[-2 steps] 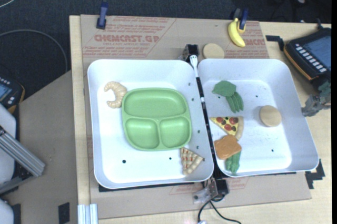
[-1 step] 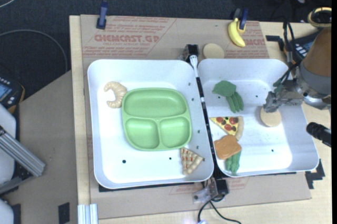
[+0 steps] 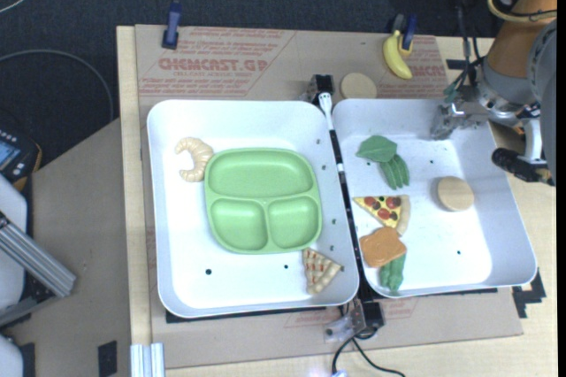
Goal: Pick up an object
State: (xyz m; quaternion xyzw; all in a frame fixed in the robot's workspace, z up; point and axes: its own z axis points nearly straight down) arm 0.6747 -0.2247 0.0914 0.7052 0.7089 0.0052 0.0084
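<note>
Arm poised at the upper right corner of the right bin, nothing picked yet.

The gripper point(image 3: 447, 120) hangs over the right bin's point(image 3: 495, 273) upper right corner, its state too small and blurred to tell, and nothing visible in it. Nearest it, toward the frame's right, lies a tan round piece point(image 3: 455, 194) on bare bin floor, well apart from its neighbours and so probably the easiest pick. Left of that sit green leaves point(image 3: 386, 158), a pizza slice point(image 3: 386, 209), and a toast piece point(image 3: 382, 247) touching a green vegetable point(image 3: 392, 272). The left bin point(image 3: 168, 189) holds a green divided plate point(image 3: 263, 198), a croissant point(image 3: 195, 157) and a waffle wedge point(image 3: 318, 268). On the counter point(image 3: 265, 57) beyond the bins rest a banana point(image 3: 397, 57) and a round disc point(image 3: 358, 86).
</note>
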